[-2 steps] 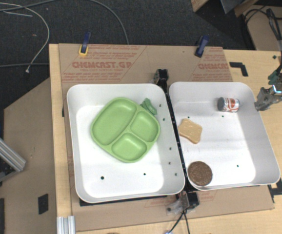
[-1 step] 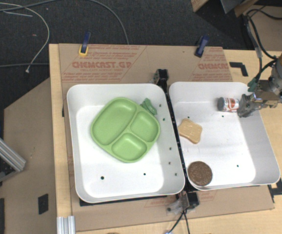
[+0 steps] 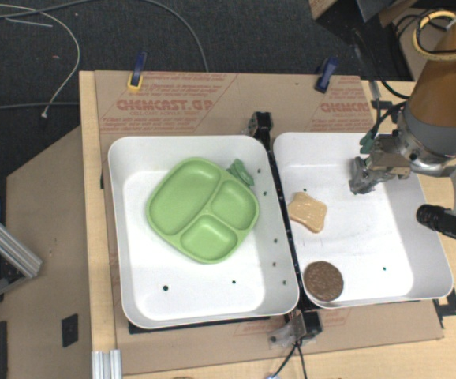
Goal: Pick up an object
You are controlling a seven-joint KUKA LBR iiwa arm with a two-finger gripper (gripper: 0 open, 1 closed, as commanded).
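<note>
The gripper (image 3: 360, 181) is poised over the right bin (image 3: 417, 279), nothing seen between its fingers; their spread cannot be told. The tan block (image 3: 308, 212) lies near, toward the divider, the brown disc (image 3: 323, 280) beyond it. A centred, vertical descent over the block is called for.

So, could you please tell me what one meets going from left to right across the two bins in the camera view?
Green divided plastic plate → small dark green object at its upper-right edge → tan sponge-like block → round brown disc → grey end effector.
</note>
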